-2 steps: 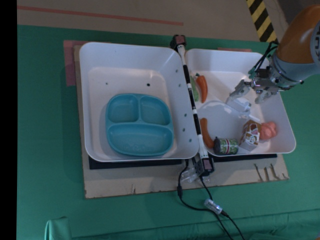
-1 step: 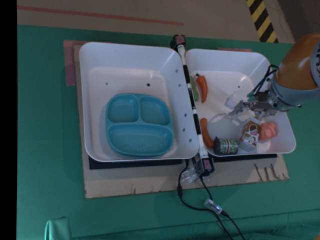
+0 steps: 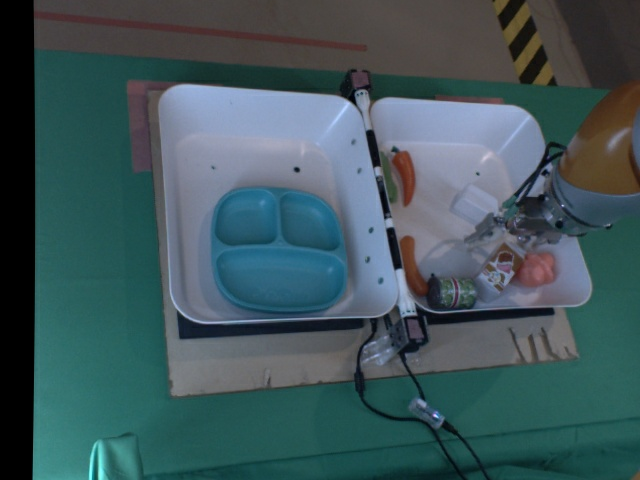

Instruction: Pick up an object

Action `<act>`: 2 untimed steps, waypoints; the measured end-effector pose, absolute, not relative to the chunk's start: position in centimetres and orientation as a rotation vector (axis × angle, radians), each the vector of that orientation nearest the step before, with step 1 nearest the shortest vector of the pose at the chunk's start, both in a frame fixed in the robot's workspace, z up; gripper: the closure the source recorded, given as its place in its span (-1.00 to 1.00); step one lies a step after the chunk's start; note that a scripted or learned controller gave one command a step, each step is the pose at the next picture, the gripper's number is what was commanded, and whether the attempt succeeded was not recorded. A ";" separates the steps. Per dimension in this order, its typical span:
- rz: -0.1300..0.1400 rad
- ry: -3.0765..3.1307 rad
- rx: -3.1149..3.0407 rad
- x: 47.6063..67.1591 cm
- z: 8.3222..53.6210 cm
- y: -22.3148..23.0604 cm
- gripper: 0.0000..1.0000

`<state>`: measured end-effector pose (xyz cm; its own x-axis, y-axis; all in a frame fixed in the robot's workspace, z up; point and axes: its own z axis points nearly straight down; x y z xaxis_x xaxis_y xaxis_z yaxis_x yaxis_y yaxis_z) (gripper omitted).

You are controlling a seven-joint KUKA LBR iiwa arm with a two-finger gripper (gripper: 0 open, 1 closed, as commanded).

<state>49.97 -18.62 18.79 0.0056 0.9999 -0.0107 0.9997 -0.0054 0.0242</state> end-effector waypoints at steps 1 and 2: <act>0.007 2.207 2.217 57.0 22.5 -16.3 -1.00; 0.006 2.206 2.216 66.1 26.6 -17.4 -1.00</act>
